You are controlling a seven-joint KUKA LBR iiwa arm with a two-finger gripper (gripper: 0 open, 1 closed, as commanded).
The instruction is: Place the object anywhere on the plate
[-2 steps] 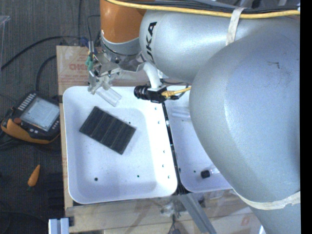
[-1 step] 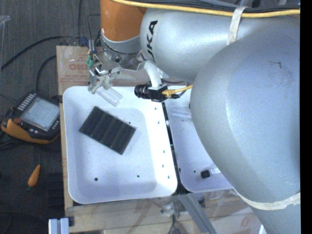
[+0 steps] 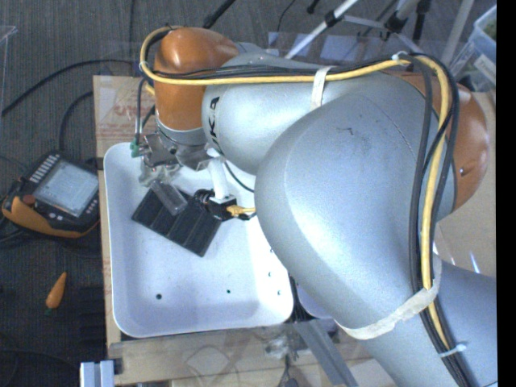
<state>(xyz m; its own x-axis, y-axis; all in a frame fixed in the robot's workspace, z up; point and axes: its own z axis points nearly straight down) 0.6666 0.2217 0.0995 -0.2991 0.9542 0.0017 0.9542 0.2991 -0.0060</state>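
Note:
My gripper (image 3: 176, 218) hangs low over the left white bin (image 3: 153, 297), in its upper middle part, below the orange band (image 3: 184, 75) of the wrist. Its lower end appears as dark ribbed black slabs lying close to the bin floor. A small yellow and black connector (image 3: 231, 210) sticks out just to their right. The slant of the view hides what, if anything, sits under or between the black parts. The big grey arm (image 3: 355, 200) covers the whole right side of the bench.
The bin floor in front of the gripper is bare white with two small dark specks (image 3: 159, 297). Off the bench to the left lie a teach pendant (image 3: 58, 193) and a small orange carrot-shaped item (image 3: 55, 290) on the floor. Cables run along the arm.

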